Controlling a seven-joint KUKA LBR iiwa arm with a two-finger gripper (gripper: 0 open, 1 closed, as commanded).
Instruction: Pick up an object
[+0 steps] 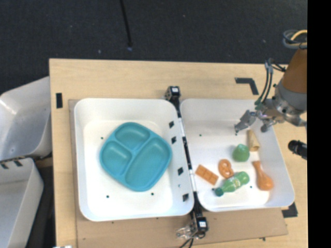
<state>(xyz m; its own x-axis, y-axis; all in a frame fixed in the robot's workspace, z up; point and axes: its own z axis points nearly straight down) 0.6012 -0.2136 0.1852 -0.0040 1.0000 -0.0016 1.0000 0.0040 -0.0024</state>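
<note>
The right bin holds several small items: a tan cylinder, a green round piece, an orange pretzel shape, a green bottle, an orange waffle-like block and an orange bottle shape. My gripper hangs over the bin's upper right part, just above the tan cylinder, with its fingers spread open and nothing between them.
In the left bin lies a blue divided plate. A raised divider with black clips separates the two bins. The arm's orange band is at the right edge.
</note>
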